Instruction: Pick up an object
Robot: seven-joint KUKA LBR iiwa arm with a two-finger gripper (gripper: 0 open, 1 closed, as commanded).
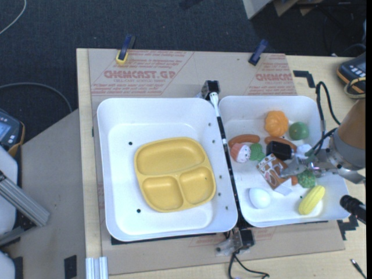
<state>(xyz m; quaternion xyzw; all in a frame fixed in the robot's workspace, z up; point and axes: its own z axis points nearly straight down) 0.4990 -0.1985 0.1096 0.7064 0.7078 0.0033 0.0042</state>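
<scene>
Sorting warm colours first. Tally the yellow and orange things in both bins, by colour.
Yellow: 2, the divided tray and the corn-like piece
Orange: 1, the round fruit
Total: 3

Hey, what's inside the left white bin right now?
One yellow divided tray with three compartments, lying flat in the left bin. The bin floor beneath the tray is covered, so what is under it cannot be seen.
</scene>
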